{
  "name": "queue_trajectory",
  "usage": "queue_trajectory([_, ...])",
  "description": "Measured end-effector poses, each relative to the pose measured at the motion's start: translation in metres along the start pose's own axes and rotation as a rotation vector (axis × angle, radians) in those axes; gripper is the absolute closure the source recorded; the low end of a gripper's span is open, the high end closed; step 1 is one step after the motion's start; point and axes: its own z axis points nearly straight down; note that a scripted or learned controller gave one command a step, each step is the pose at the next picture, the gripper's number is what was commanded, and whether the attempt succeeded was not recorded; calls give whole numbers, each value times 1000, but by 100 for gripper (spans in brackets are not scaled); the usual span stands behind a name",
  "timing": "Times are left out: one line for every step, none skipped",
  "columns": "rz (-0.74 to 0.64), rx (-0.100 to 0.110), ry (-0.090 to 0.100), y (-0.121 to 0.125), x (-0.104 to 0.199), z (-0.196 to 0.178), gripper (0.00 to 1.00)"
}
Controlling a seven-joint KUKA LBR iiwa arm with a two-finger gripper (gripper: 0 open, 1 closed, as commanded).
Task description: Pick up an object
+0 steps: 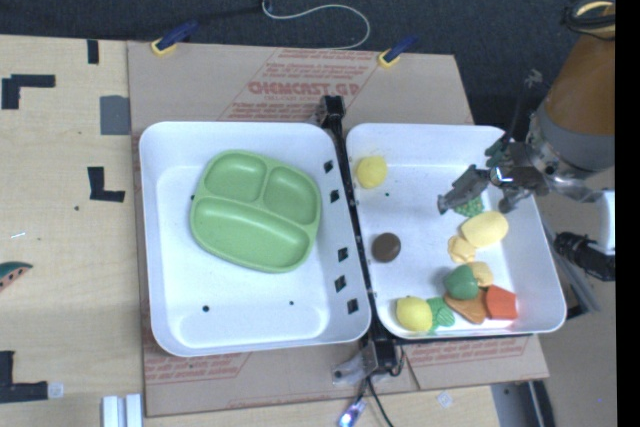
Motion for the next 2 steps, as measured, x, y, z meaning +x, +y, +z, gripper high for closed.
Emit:
queue_trajectory([-6, -9, 1, -23, 46, -101, 0])
queue_trajectory([-3, 0, 0, -23, 44, -105, 100])
